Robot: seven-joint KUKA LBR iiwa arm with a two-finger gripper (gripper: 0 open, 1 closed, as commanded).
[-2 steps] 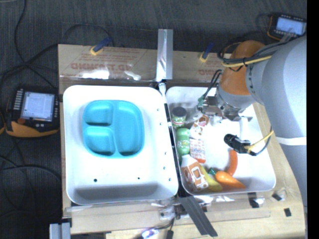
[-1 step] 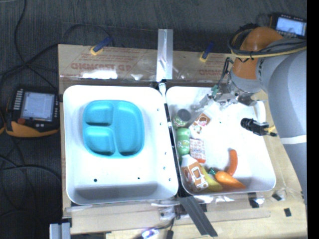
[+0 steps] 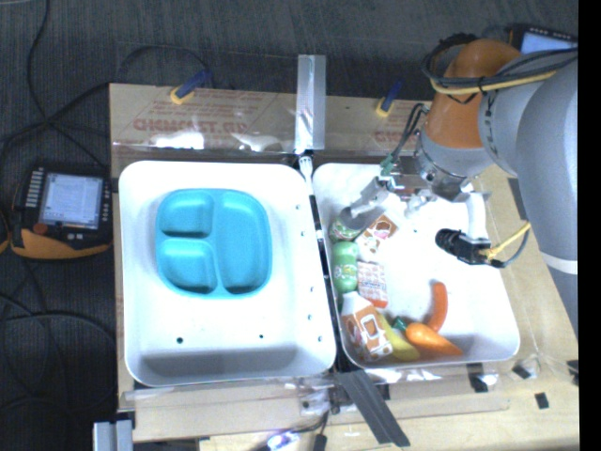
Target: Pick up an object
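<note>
camera view, looking down at a slant on two shallow white bins side by side on the tabletop [image 3: 141,120]. left bin [image 3: 141,346]: one blue divided tray [image 3: 214,241] with three compartments, lying flat near the middle. right bin [image 3: 498,318]: a clutter of small objects, mostly along its left wall and front edge. counted there: one green round object [image 3: 346,256], one white packet with red print [image 3: 373,282], one small carton with orange and white print [image 3: 367,332], one yellow piece [image 3: 402,346] just beside the carton, one carrot [image 3: 434,338] lying along the front, one red-orange sausage-shaped piece [image 3: 438,302] just above the carrot, one small printed packet [image 3: 379,232] near the end effector. one grey arm [image 3: 545,101] with an orange band [image 3: 470,92], reaching in from the right over the right bin's back half. end effector [image 3: 355,212] low over the bin's back left, above the green object and the printed packet; cannot tell whether open or closed, nothing visibly between its tips. one black cable connector [image 3: 458,242] hanging beside the wrist. brown board tabletop with two clamps at the back edge, yellow and blue. dark carpet floor [image 3: 75,26] around, loose cables on it, and one handheld pendant [image 3: 64,205] with a lit screen to the left.
</note>
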